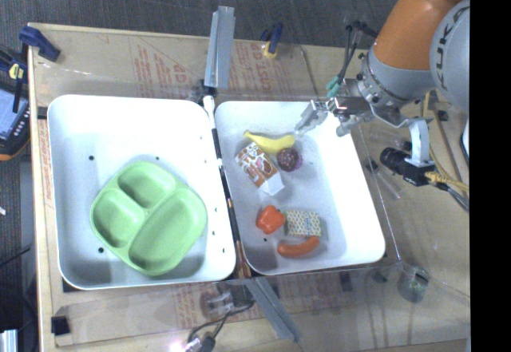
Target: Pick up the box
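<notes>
The box (257, 164), a small carton with brown and orange print and a white side, lies tilted in the upper left part of the right bin (355, 183). A yellow banana (270, 141) touches its upper edge, and a dark round fruit (289, 159) sits just to its right. My gripper (327, 120) hangs over the bin's upper right area, up and to the right of the box and apart from it. It is open, with nothing between its fingers (309, 116).
A red pepper (270, 219), a small patterned block (303, 223) and an orange sausage (299, 247) lie in the lower part of the right bin. The left bin (72, 127) holds a green divided plate (149, 217). Clamps and a metal bar stand along the far edge.
</notes>
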